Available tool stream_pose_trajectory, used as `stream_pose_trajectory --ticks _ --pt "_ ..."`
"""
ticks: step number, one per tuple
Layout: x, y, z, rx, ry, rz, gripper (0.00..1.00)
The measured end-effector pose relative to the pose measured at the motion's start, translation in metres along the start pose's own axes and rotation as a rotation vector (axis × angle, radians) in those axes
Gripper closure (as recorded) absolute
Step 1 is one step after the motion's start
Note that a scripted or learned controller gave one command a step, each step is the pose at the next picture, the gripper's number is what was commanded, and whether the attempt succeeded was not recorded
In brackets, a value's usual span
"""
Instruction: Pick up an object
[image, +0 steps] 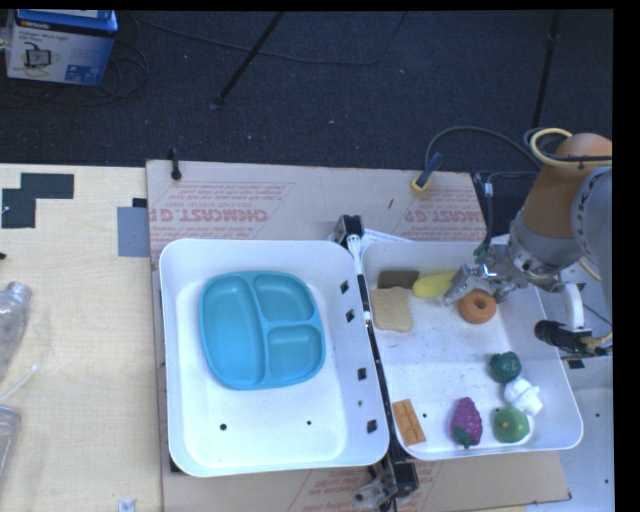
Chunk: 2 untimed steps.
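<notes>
Claw (468, 290) sits low in the right bin (570, 425), toward its 12 o'clock end, tucked between the yellow piece (432, 286) at its 9 o'clock and the orange donut (478, 306) just at its 5 o'clock. Can't tell if it's apart or together from up here; the metal tips blur into the clutter, and nothing is visibly between them.

Likely target, judging by position: donut or yellow piece. Both are touching or nearly touching the claw, so that's the main risk: a close catches two things, or nudges one aside and grabs neither. The donut is round and low, so it could roll or squirt out toward 6 o'clock.

Bread slice (391, 310) and brown block (398, 279) lie near the divider at the claw's 9 o'clock, close enough to get shoved if the yellow piece slides.

Rest of the bin is well apart and not a concern: green piece (505, 366), white piece (523, 395), green apple (511, 425), purple grapes (466, 420), orange cracker (408, 421) at the 6 o'clock end. Left bin (190, 430) holds the blue divided plate (263, 329), untouched.

Cable loop near the wrist could snag on retract, I'd guess.
</notes>
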<state>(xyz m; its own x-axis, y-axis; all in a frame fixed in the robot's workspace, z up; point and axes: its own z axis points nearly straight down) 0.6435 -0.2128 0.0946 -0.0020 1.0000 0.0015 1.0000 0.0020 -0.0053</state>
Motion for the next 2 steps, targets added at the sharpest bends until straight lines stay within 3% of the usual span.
stream_pose_trajectory --ticks 1,2 --pt "0.0 -0.001 -0.006 0.006 0.001 -0.003 1.0" --pt "0.068 0.002 0.008 -0.005 0.0 0.001 1.0"
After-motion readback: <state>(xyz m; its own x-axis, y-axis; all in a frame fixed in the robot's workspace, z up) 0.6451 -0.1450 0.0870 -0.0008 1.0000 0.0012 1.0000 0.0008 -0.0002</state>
